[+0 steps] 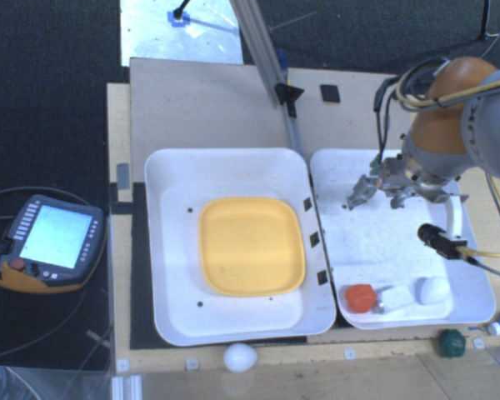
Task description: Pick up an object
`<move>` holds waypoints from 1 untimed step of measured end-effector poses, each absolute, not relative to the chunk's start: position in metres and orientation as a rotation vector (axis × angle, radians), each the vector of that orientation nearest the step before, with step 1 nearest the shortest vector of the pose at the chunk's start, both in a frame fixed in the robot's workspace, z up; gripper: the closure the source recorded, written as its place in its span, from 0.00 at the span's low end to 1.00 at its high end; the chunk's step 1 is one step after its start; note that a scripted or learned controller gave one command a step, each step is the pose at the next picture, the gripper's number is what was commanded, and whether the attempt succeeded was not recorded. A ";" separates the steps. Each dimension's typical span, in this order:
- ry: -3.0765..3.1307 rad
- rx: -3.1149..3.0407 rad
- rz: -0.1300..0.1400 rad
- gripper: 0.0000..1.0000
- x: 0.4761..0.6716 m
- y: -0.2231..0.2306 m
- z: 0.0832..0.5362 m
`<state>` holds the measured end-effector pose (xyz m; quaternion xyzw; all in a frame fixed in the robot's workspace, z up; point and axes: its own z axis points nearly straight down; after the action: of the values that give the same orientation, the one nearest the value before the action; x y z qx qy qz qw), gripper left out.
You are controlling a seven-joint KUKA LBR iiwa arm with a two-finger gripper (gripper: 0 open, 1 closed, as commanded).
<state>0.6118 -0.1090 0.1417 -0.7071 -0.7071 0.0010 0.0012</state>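
My arm (492, 127) is grey-cased, with a rounded orange band (450, 102) above the wrist. Yellow and black cables (412, 86) loop off the band toward ten o'clock. My gripper (360, 193) is bare grey metal, angular in build. A white bracket (456, 217) at five o'clock carries a black cylindrical fitting (437, 238).

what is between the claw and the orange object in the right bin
Nothing visible. The claw sits over the upper part of the right bin, and only bare bin floor lies between it and the orange object at the near edge.
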 end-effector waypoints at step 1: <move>-2.223 -2.222 -0.002 1.00 0.613 -0.109 0.154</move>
<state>0.6132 -0.1092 0.1545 -0.7070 -0.7072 -0.0006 -0.0009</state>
